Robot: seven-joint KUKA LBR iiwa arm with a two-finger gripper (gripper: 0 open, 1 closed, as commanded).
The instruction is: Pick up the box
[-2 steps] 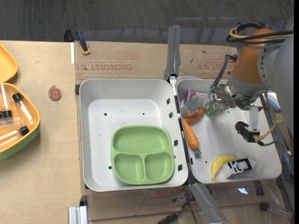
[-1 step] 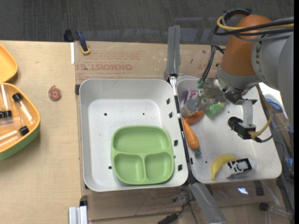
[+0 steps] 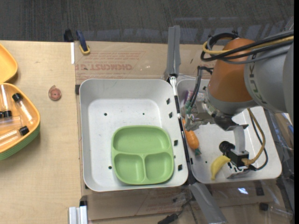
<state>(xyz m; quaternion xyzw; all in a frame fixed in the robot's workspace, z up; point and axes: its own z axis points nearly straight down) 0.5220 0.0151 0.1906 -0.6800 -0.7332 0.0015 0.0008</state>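
Wooden bench (image 3: pixel 46 181), two white bins. Green tray (image 3: pixel 142 154) seen in left bin (image 3: pixel 93 125). Arm (image 3: pixel 238 78) positioned over right bin (image 3: pixel 271 167), beside carrot (image 3: pixel 192 139), banana (image 3: pixel 217 164). Claw state could not be told.

Dark grey carpeted floor (image 3: pixel 117 8) beyond a pale wooden bench (image 3: pixel 42 171) under even light.

Box (image 3: pixel 188 99): just a sliver visible, purplish with some green, in the right bin (image 3: pixel 271 169) at its far left corner, close to the left wall. My arm (image 3: pixel 233 78) covers the rest; can't tell its pose.
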